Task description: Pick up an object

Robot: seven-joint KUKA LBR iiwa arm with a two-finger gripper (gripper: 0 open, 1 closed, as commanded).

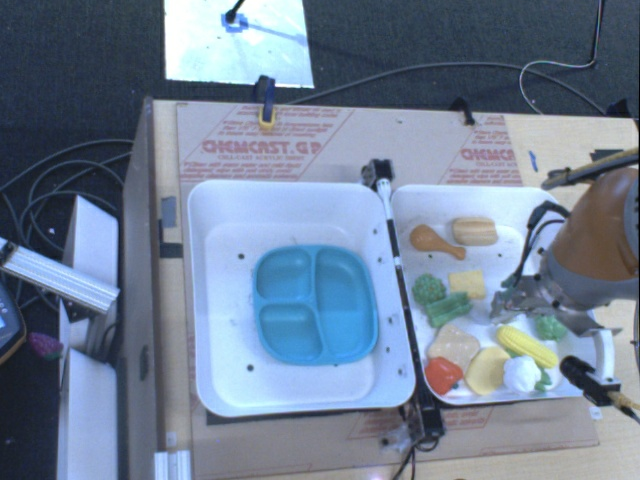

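The tool (508, 303) hangs low in the right bin (415, 213) just above the corn cob (527, 345); whether it is open I cannot tell. The cob looks light, hard and slick plastic, best pinched across its middle
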